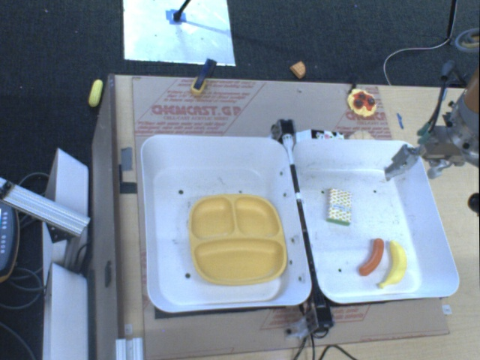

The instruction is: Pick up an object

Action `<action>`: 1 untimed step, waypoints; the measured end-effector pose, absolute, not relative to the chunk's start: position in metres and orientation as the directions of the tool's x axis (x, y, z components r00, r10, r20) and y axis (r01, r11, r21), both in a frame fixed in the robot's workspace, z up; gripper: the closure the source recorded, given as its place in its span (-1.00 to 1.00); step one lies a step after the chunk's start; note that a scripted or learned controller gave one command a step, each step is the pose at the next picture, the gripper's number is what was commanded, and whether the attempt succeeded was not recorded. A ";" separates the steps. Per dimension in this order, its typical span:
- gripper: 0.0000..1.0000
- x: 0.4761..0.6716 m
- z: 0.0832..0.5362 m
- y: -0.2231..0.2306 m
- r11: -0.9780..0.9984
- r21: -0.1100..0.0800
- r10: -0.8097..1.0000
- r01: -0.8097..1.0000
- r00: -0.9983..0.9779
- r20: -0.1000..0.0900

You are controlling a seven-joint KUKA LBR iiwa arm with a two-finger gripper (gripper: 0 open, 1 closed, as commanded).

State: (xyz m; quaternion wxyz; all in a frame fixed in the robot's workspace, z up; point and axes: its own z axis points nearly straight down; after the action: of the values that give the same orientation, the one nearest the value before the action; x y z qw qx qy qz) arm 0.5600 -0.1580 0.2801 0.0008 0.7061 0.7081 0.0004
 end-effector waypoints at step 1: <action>-1.00 0.591 0.173 -0.105 0.004 -0.002 1.000 1.000 -0.004 0.001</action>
State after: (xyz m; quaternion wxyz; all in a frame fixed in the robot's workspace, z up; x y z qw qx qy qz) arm 0.5909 -0.1054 0.1733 -0.0009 0.7057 0.7086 -0.0003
